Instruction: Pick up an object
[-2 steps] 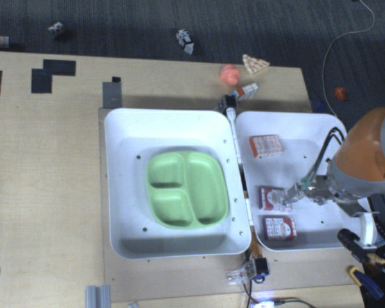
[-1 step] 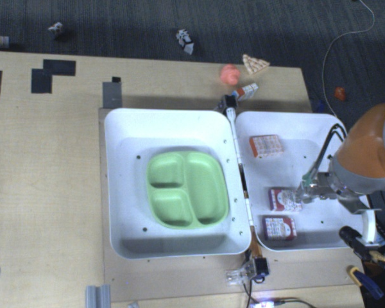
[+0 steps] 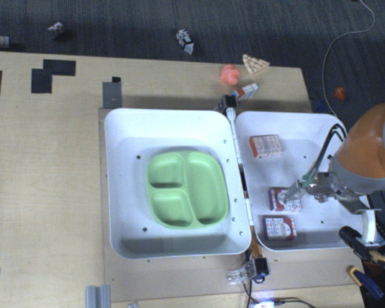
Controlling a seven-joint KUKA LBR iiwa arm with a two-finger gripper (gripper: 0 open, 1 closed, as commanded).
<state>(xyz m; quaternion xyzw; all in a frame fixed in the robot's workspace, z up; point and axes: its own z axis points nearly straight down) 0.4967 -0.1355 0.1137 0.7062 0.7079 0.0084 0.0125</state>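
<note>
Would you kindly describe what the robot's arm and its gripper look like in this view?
The arm enters from the right as a bulky rounded body, its broad orange band topping a grey section beneath. Thin black cables loop from it down toward the wrist. The gripper is a small metallic grey assembly with slim parts, too blurred for finer detail. No markings are legible on either.

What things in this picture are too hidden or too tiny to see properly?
- Hand: camera view, too small and blurry to tell how it stands over the dark red box.
- Box labels: the orange box and the lower red box have print too small to read.
- Arm: cut off by the right edge.
- Small bits on the floor: too tiny to name.
</note>
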